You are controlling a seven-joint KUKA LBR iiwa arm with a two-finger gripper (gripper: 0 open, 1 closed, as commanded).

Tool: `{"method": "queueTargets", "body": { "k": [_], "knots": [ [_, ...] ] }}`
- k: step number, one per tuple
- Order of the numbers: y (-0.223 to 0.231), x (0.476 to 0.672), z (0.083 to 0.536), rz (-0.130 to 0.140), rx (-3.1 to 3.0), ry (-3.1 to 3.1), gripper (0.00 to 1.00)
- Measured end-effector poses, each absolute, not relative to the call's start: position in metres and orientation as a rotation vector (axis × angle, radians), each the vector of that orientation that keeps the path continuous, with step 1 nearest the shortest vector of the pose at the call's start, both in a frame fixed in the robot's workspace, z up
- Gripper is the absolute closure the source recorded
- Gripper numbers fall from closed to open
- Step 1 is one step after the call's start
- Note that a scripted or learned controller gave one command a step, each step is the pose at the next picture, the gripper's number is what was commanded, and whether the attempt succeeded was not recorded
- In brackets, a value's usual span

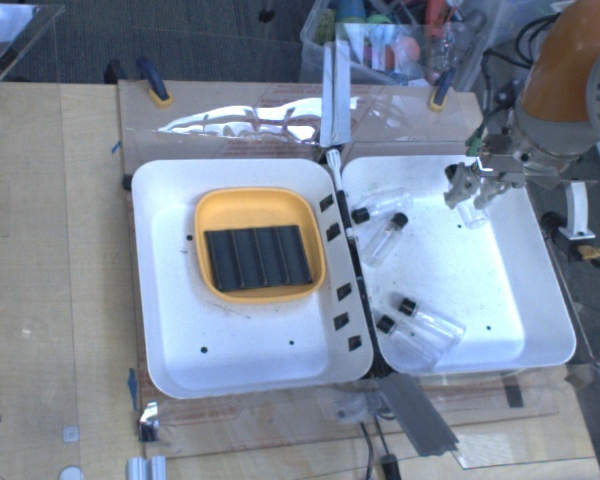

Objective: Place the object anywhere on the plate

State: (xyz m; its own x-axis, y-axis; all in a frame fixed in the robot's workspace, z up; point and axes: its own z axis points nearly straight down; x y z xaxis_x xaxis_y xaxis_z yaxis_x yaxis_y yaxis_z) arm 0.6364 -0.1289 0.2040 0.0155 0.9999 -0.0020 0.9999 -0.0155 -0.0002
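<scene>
my claw (472, 190) grip: cannot tell | hovers right of plate (258, 243) | risk: clear vials (385, 230) roll, slip from fingers

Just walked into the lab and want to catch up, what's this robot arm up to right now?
The grey arm with the orange band reaches in from the right, its tool over the upper part of the right white bin. Several clear plastic vials with black caps lie in that bin, such as one near the divider and one at the lower part. The yellow plate in the left white bin carries a dark ridged rectangular block. No vial is on the plate yet.
</scene>
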Motion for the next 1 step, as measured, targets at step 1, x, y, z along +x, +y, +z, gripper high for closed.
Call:
{"method": "queueTargets", "body": {
  "k": [1],
  "knots": [
    [-0.0792, 0.6452, 0.1972, -0.002, 1.999, 2.427, 1.00]
  ]
}}
